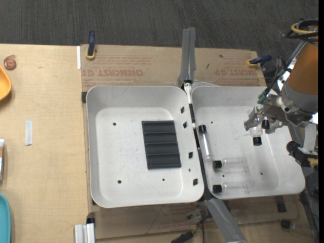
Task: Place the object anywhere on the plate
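While my gripper (257, 130) hangs over the right white plastic bin (283, 186), I look for the object. Just below my gripper, on the bin floor, lie two clear plastic vials with black caps (230, 164), side by side and very close to each other. I judge they are light, stiff and smooth, so they can slip or roll; the best place to take one is across the middle of its round body, not at the cap. The black ribbed rectangular plate (161, 144) lies well apart, to the far side from my arm, in the left white bin (101, 135). A small dark piece shows at my fingertips, but I cannot tell whether my fingers are spread or closed, or holding anything.
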You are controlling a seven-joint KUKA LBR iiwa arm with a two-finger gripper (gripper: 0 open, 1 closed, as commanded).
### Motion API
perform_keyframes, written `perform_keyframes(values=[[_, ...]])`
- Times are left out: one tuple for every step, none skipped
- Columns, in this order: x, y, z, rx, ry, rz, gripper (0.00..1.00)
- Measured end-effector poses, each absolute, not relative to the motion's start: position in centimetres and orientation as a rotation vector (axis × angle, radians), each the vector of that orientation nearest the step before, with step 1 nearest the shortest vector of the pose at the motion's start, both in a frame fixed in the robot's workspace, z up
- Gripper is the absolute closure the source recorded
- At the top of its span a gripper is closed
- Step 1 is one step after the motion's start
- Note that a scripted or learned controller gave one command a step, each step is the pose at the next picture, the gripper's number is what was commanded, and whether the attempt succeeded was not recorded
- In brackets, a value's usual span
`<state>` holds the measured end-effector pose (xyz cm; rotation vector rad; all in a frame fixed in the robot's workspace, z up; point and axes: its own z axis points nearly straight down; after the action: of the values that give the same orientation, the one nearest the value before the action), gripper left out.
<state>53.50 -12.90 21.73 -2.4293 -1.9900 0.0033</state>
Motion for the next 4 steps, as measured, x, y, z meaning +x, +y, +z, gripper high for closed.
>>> perform_keyframes(values=[[57.9, -2.8, 19.0, -2.355, -2.076, 0.007, 1.0], [57.7, 4.2, 19.0, -2.417, -2.005, 0.007, 1.0], [53.1, 10.7, 21.0, -2.472, -1.935, 0.01, 1.0], [63.5, 17.8, 23.0, -2.535, -1.856, 0.01, 1.0]])
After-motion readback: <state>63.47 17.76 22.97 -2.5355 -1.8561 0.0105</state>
